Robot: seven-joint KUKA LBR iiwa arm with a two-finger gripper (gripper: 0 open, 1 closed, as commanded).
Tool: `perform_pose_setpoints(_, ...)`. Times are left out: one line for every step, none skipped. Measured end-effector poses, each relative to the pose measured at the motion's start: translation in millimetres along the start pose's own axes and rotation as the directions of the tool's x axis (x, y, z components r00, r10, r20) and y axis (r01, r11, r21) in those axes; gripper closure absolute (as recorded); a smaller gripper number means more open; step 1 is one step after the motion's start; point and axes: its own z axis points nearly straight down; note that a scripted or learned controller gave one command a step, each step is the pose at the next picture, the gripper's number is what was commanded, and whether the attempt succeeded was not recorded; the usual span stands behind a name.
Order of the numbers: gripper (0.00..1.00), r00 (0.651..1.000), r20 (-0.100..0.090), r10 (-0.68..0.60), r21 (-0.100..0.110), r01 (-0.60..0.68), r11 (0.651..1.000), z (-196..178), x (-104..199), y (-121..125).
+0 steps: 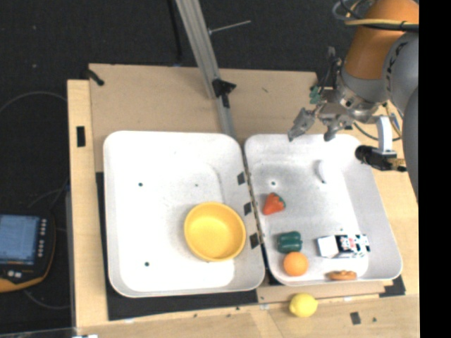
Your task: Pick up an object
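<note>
Lemon-like yellow fruit [303,305] seen on bench edge, outside bins. Right bin [366,189]: orange ball [296,264], green piece [288,241], red piece [273,203], white box [342,245], flat brown item [342,275], all untouched. Yellow bowl [215,231] in left bin [141,167]. Gripper [313,128] raised over right bin's far rim, fingers apart, nothing between. Judged: pick not yet begun; descent, grasp, lift left.

Two bins [120,153], one bowl [215,231], six small objects [296,264].
</note>
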Motion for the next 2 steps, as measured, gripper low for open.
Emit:
perform_pose_setpoints(0.00,1.000,0.002,0.000,0.001,0.000,1.000,-0.1,-0.7,-0.2)
perform_pose_setpoints(0.00,1.000,0.002,-0.002,0.002,0.002,1.000,40.6,1.0,-0.3)
